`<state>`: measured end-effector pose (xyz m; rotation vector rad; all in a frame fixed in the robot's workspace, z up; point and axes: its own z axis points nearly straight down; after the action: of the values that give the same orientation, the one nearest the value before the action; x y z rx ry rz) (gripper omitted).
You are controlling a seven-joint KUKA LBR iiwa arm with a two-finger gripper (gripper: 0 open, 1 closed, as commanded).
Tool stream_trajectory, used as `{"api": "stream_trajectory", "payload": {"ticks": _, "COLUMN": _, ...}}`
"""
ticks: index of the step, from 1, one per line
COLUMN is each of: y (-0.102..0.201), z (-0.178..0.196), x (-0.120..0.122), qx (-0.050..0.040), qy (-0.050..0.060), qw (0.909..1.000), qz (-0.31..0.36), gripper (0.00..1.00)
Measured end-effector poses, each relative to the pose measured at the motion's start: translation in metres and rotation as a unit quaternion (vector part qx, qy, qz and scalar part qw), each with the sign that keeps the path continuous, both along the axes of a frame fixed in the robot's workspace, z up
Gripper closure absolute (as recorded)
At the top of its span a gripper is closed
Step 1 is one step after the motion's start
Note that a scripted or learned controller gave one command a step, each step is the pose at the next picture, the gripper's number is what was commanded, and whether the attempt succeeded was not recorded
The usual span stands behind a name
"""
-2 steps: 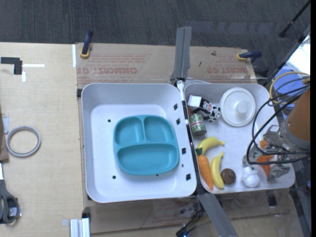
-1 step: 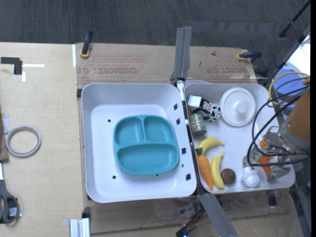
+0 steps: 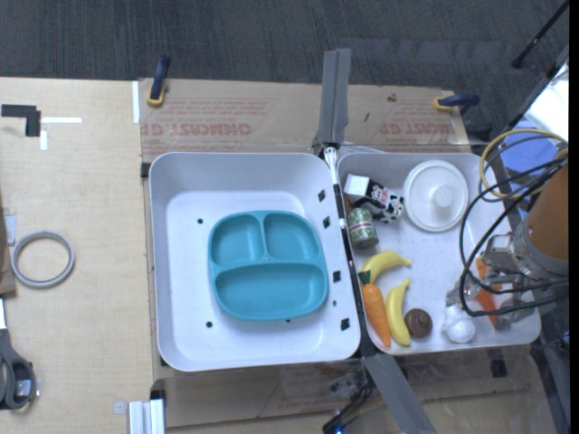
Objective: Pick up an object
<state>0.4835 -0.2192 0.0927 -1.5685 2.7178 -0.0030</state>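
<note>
The right bin (image 3: 425, 346) holds several small objects. A white round bowl (image 3: 436, 195) sits at its back, with a black-and-white block (image 3: 381, 197) and a green can (image 3: 362, 228) to its left. Two yellow bananas (image 3: 391, 287) and an orange carrot (image 3: 374, 313) lie at the front left. A brown ball (image 3: 418, 321) and a white ball (image 3: 460, 326) rest near the front wall. My gripper (image 3: 493, 289) is low over the bin's right side, just above the white ball, tangled in black cables. Something orange (image 3: 488, 302) shows beside it.
The left bin (image 3: 176, 269) carries a teal divided plate (image 3: 268, 265) in its middle. A grey divider bar (image 3: 335, 98) runs back from between the bins. A roll of tape (image 3: 41, 259) and scissors (image 3: 16, 378) lie on the bench at the far left.
</note>
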Motion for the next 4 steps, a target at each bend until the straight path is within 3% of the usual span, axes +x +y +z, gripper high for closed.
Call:
{"api": "stream_trajectory", "payload": {"ticks": 2, "y": 0.0003, "z": 0.0007, "x": -0.0016, "qx": 0.0, "qy": -0.002, "qw": 0.9997, "qz": 0.025, "gripper": 0.0}}
{"api": "stream_trajectory", "payload": {"ticks": 4, "y": 0.001, "z": 0.003, "x": 0.001, "qx": -0.0006, "qy": -0.008, "qw": 0.9952, "qz": 0.097, "gripper": 0.0}}
